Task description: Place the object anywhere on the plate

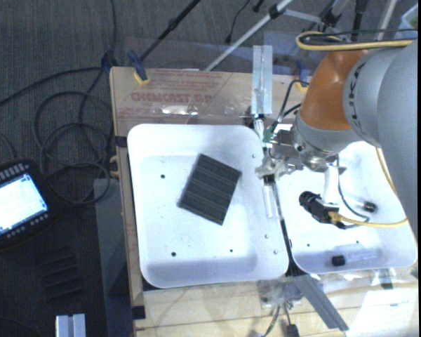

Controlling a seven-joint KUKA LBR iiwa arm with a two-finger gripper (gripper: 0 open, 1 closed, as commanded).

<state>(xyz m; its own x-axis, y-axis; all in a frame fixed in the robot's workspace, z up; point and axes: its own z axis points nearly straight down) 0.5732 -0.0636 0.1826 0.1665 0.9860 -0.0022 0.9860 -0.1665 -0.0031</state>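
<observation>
We note, at the far left, a black handheld pendant with a lit screen [10, 202] lying off the wooden bench [175, 93], with loose dark cables [63, 132] between it and the bench's left edge. A blue clamp [137, 69] sits at the bench's far left corner.

The left shallow white bin [154, 244] carries a dark grey ribbed rectangular plate [210, 188]. The plate lies flat near the bin's centre, turned at a slant to the bin's edges and a little toward its right edge. Nothing rests on its ribbed face.

The gripper [269, 177] stands over the ridge where the two bins meet, toward the far half of that ridge. We cannot tell whether it is apart or together, and we see nothing held in it. The grey arm with its orange band [330, 83] comes in over the far right corner of the right shallow white bin [316, 241].

The task's thing, a slim translucent bar with a black end [354, 258], lies flat along the near edge of the right bin, well apart from the gripper and from the plate.
</observation>
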